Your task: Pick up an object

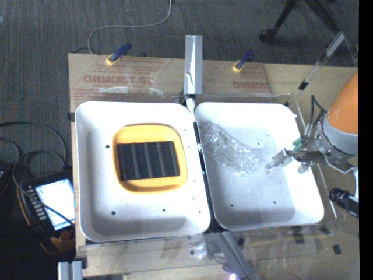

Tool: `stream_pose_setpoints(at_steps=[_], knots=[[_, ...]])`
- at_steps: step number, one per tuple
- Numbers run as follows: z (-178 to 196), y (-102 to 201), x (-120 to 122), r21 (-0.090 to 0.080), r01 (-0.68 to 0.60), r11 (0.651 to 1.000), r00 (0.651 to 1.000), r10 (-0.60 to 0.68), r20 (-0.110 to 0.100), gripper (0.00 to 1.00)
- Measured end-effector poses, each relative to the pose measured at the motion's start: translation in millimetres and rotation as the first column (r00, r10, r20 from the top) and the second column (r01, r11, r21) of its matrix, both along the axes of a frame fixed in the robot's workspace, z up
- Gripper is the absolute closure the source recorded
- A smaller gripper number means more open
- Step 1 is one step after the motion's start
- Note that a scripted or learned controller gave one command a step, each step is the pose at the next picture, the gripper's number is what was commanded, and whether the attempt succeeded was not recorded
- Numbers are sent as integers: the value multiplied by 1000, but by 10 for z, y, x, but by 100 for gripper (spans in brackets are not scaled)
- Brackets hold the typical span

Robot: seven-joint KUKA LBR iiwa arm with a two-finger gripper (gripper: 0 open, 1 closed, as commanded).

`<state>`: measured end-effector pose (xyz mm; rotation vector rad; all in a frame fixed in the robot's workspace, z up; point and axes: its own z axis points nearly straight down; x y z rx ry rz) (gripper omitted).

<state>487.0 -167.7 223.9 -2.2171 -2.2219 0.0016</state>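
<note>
A yellow, rounded rectangular object with a black ribbed top (149, 158) lies flat in the middle of the left bin (93, 214). In the right bin (262, 212) a crumpled clear plastic item (230, 147) rests toward the upper left of the floor. My gripper (287, 160) hangs over the right part of the right bin, to the right of the clear plastic and apart from it. Nothing shows in its grasp. The arm's orange band (352, 107) sits at the right edge of the view.
The two bins meet along a central divider (198, 156). A metal upright (193, 63) stands behind them on the cardboard-covered bench, with two blue-and-yellow clamps (118, 53) at the back. Cables and a lit device (49, 200) lie on the floor to the left.
</note>
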Motion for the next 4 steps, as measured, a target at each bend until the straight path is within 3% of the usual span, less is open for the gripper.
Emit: stream_pose_setpoints(at_steps=[1, 2, 3, 4], knots=[[677, 399, -20, -1, -15, 1000, 1000, 15, 3, 0], [569, 663, -23, -1, 246, 969, 969, -246, 1, 0], [-218, 1174, -38, -2, 329, 944, 944, -329, -2, 0], [-262, 89, 773, -4, 221, 975, 975, -221, 0, 0]])
